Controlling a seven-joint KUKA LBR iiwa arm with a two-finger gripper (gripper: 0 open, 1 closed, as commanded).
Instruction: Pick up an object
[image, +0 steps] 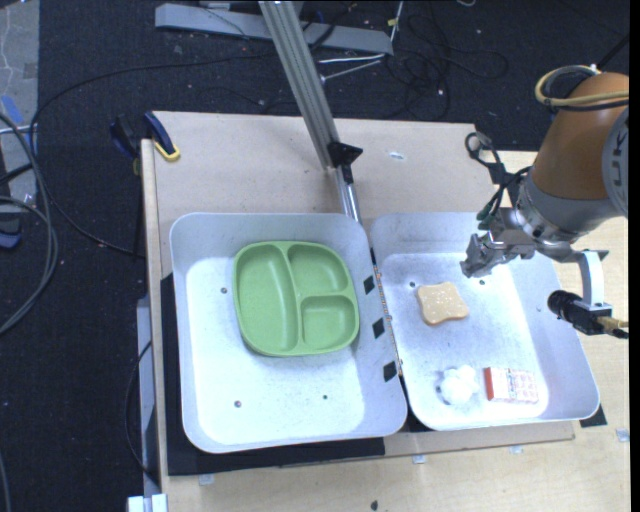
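Nearby, toast (441, 303) lies just below the gripper (478, 262), unobstructed.

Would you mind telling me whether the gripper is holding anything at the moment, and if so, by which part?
Nothing is held. The gripper hangs over the right bin, up and to the right of the toast slice, apart from it.

Three small things lie in the right bin (560, 340). The toast (441, 303), a tan, roughly square slice, lies flat near the bin's middle. The white ball (458, 385), crumpled and pale, sits near the front edge. Just beside it, to its right, lies the red packet (511, 385), flat, red and white, with small printed marks.
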